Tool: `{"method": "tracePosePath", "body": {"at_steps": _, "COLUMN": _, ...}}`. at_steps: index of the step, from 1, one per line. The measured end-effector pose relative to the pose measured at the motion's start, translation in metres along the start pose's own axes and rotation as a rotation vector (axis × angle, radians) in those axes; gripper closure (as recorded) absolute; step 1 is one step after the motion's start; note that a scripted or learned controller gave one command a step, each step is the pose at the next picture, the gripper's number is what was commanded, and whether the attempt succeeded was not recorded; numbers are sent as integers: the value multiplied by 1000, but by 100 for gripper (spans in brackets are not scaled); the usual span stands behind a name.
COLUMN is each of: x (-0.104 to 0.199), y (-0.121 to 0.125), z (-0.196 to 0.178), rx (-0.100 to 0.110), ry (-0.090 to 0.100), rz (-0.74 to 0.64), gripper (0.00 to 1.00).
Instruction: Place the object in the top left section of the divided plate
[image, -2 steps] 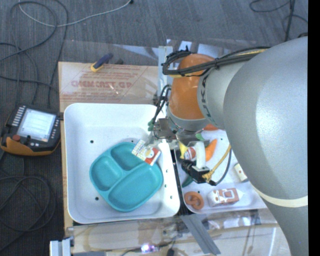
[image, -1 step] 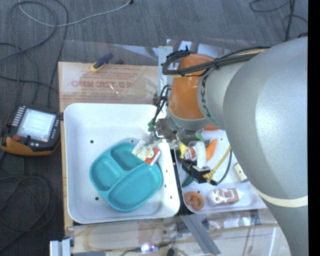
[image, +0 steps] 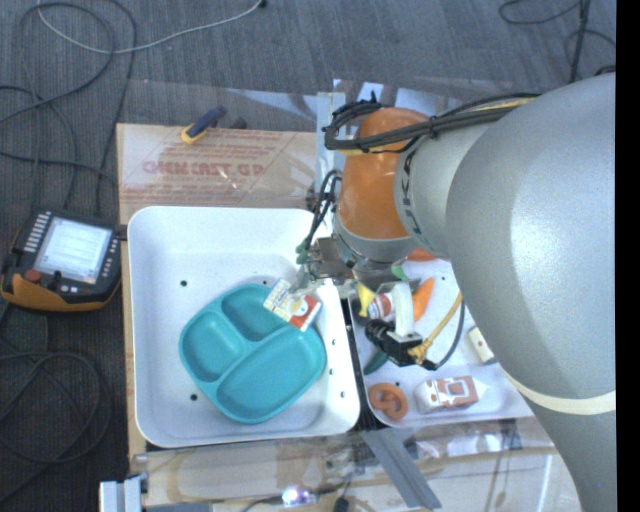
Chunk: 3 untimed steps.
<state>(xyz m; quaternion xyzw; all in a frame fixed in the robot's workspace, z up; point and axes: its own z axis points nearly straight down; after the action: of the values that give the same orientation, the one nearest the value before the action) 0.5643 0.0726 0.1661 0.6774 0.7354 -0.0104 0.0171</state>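
Observation:
A teal divided plate (image: 235, 375) lies tilted in the left white bin (image: 165, 250). A small white, red and yellow packet (image: 293, 303) rests on the plate's upper right rim, partly over one of the two smaller sections. My gripper (image: 308, 268) hangs just above and to the right of the packet, below the orange band (image: 375, 185) of the wrist. The dark gripper body hides where the packet's top edge meets it, so I cannot tell if they touch.
The right bin (image: 500, 395) holds an orange carrot (image: 425, 293), a white bottle (image: 398, 303), a brown ring (image: 388, 401) and a small white box (image: 448, 392). The arm covers most of that bin. A control pendant (image: 62, 258) lies left of the bench; cardboard (image: 215, 170) lies behind.

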Motion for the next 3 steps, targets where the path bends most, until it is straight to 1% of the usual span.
{"method": "tracePosePath", "body": {"at_steps": 1, "x": -12, "y": -56, "z": -16, "rx": 10, "ry": 36, "rz": -72, "gripper": 100}}
{"method": "tracePosePath", "body": {"at_steps": 2, "x": -12, "y": -82, "z": -20, "rx": 8, "ry": 40, "rz": -196, "gripper": 100}}
{"method": "tracePosePath", "body": {"at_steps": 3, "x": 47, "y": -79, "z": 19, "rx": 2, "ry": 43, "rz": -566, "gripper": 100}}
